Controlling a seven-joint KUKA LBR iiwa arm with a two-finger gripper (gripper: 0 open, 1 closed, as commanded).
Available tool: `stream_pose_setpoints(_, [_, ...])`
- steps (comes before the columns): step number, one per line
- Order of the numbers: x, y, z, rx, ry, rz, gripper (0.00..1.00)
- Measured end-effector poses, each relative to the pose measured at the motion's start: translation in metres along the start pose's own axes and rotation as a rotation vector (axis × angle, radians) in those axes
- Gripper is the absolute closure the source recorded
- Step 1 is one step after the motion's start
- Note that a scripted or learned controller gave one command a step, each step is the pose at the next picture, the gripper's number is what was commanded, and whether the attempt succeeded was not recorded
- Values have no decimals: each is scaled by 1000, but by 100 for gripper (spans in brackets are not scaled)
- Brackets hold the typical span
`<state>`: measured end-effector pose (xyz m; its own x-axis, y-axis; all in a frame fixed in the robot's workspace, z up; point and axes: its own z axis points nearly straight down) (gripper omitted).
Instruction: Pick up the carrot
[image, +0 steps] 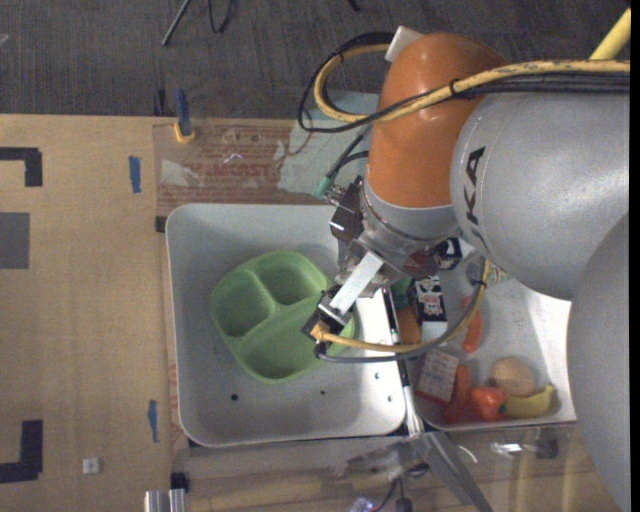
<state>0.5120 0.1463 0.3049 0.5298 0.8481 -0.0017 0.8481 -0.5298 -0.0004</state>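
**Crowded bin and a hidden gripper put the carrot pick at risk**

A grey arm (520, 150) with an orange band reaches in from 3 o'clock and hangs over the seam between two white bins. Its gripper (402, 272) sits under the wrist, low over the seam, and it cannot be told whether it is open or closed. Nothing is seen held in it.

The carrot (473, 331) appears to be the slim orange piece in the right bin (540, 320), at about 4 o'clock from the gripper and near it. It lies aslant among clutter: a black-and-white carton (430, 298) at its 10 o'clock, a red-and-white packet (437, 372) at its 7 o'clock, and a red piece (487, 401) and a banana (531, 403) toward 6 o'clock.

Likely failures:
- The gripper descends at its present spot and meets the bin wall or the carton instead.
- It closes on a similar orange or red neighbour.
- It pinches the tapered carrot off-centre, so it slips free.

A green plate (262, 318) in the left bin (200, 300), at 9 o'clock, lies away from the carrot.
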Motion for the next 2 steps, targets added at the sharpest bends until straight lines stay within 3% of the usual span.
stream_pose_setpoints(1, [-57, -4, 86, 4, -2, 107, 100])
stream_pose_setpoints(2, [-57, -4, 77, 5, -3, 106, 100])
